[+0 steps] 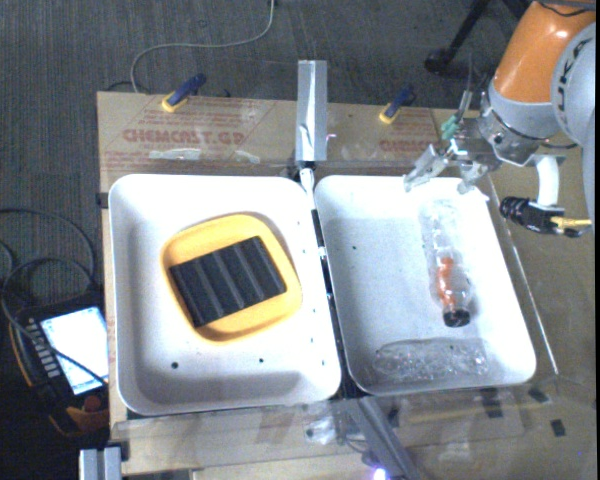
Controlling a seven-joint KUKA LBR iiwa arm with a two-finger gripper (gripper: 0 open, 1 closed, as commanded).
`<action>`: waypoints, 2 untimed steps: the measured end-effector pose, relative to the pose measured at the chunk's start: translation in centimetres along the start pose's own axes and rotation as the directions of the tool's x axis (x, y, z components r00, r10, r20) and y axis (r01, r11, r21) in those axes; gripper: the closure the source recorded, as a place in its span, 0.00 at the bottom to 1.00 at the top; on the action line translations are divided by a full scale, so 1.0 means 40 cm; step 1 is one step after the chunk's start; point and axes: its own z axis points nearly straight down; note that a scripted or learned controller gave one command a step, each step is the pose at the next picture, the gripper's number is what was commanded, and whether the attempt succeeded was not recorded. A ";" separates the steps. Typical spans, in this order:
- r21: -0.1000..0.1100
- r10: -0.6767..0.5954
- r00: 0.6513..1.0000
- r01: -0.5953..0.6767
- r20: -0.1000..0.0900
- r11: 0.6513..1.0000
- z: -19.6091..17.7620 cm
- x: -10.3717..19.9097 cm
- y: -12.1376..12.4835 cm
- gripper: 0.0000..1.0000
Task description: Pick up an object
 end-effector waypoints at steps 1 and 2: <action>0.001 0.063 0.998 -0.063 0.003 0.998 0.310 -0.099 -0.136 0.00; -0.024 -0.118 0.993 0.118 0.012 0.993 0.326 -0.081 -0.217 0.00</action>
